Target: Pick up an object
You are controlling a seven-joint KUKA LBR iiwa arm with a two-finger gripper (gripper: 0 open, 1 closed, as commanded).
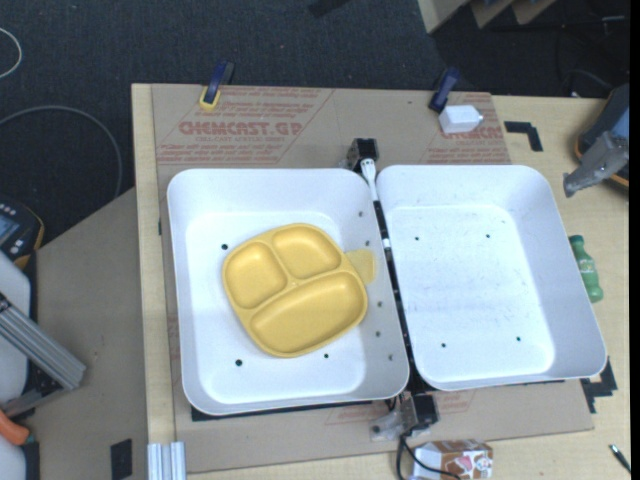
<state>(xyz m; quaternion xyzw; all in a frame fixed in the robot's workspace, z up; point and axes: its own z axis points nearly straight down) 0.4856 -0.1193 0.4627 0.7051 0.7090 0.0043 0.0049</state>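
A yellow divided plate (295, 289) with three compartments lies in the left bin (190, 268), roughly at its middle and turned at a slant, with its two smaller compartments toward the far side and the long one toward the near side. A small yellow tab (361, 264) pokes out from the plate's right edge, near the wall shared with the neighbouring bin. The right bin (560, 268) sits just beside the left one, the two touching along a dark seam (385, 258) with a black clip (363, 152) at its far end.

The tool (600, 168) shows at the right edge of the view, a grey and bluish shape over the worktop (300, 123) outside the right bin's far right corner and well apart from the plate. Whether it is released or clenched cannot be told from this view, and nothing is seen in it.

A green item (586, 266) lies on the worktop just beside the right bin's right rim. A white block (460, 119) rests near the far edge, next to a blue clamp (444, 90); a yellow and blue clamp (214, 86) grips the far edge to the left.
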